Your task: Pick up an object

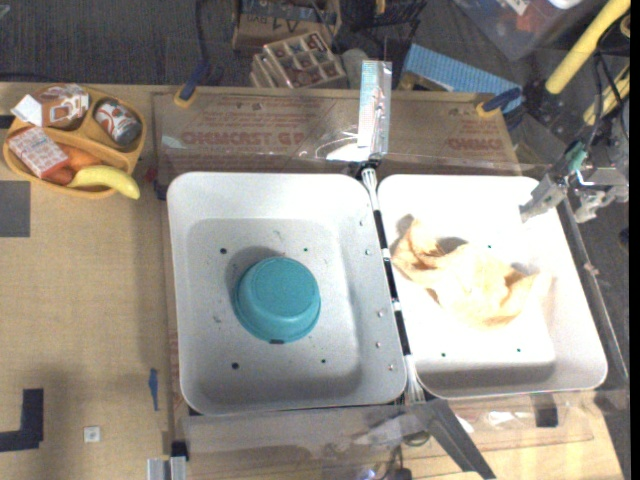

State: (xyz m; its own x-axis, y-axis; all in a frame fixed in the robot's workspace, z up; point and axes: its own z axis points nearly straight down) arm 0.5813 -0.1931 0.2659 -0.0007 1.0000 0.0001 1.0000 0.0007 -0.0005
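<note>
- White, smooth and shallow, two bins sit side by side on the worktop (90,318): the left bin (200,208) and the right bin (570,358), their inner rims touching along the middle.
- Teal and round, one bowl (278,299) rests upside down near the middle of the left bin's floor, its flat base facing up; we count it as the single thing in that bin.
- Pale yellow with brown patches, one soft, crumpled cloth-like thing (465,273) lies spread across the floor of the right bin, from near the shared rim toward the bin's centre. Glare washes it out, so we cannot name it more exactly.
- Grey metal, the gripper (545,198) hangs over the upper right corner of the right bin, well apart from the crumpled thing and far from the bowl. We see nothing in it and it touches neither thing; it is too small and blurred for us to judge its opening.
- Tan and flat like cardboard, the worktop carries, at its far left corner, one yellow-orange tray (20,153) holding toy food: one banana (108,180) on its near edge, plus a few small packets and tins we cannot count surely.
- Clear and shiny, a plastic sheet with red lettering (250,138) lies behind the two bins.
- Beyond the worktop, the dark floor holds a clutter of boxes and cables, and one yellow bar (590,33) slants across the upper right.
</note>
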